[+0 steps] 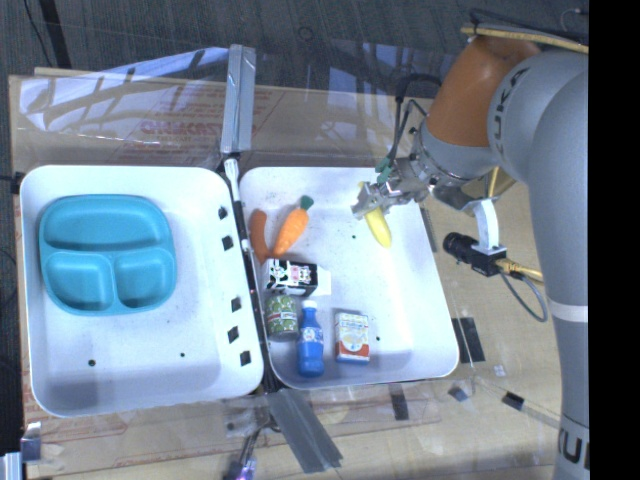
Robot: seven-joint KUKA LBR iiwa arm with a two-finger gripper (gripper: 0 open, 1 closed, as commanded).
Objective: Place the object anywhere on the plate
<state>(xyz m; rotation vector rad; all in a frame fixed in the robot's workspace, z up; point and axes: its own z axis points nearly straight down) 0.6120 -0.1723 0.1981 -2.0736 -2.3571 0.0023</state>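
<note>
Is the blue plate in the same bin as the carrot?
No. The plate lies in the left bin, while the carrot lies in the right bin.

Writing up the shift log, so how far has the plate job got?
Nothing looks delivered: the blue plate in the left bin carries no object. In hand: the gripper is at the yellow banana in the right bin, touching its upper end; a firm grasp isn't clear. Left: lifting it, carrying it across the divider, and setting it on the plate.
</note>
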